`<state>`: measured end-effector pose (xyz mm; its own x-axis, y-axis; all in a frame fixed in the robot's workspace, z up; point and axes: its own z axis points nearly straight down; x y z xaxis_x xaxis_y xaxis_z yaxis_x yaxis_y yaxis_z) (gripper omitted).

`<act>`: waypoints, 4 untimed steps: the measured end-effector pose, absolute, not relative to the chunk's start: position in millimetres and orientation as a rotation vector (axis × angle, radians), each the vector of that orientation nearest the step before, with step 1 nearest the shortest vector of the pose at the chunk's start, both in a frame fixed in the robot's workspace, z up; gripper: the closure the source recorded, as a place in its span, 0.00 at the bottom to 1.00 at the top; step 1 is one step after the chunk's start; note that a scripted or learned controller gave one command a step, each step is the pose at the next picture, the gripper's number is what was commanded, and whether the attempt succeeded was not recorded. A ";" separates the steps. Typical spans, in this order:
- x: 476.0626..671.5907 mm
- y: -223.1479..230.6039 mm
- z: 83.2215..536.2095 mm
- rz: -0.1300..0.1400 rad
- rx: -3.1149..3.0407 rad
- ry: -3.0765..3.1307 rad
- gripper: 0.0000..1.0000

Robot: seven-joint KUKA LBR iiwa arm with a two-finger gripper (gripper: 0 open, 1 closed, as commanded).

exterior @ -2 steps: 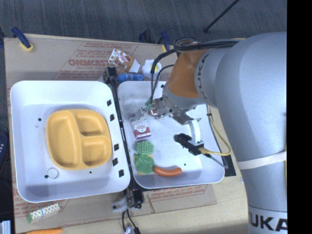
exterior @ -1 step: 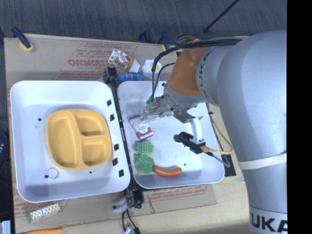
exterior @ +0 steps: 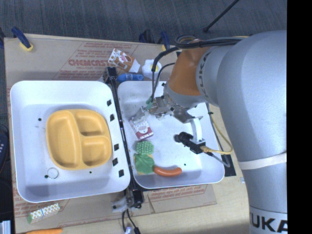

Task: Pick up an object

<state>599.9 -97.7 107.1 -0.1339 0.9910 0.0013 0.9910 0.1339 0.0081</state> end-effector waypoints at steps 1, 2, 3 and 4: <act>569.0 -95.4 91.6 -0.003 2.248 2.201 0.00; 569.1 -95.4 101.7 -0.005 2.245 2.207 1.00; 553.0 -101.0 290.8 -0.001 1.523 2.746 1.00; 518.9 -77.5 261.2 -0.002 0.756 3.052 1.00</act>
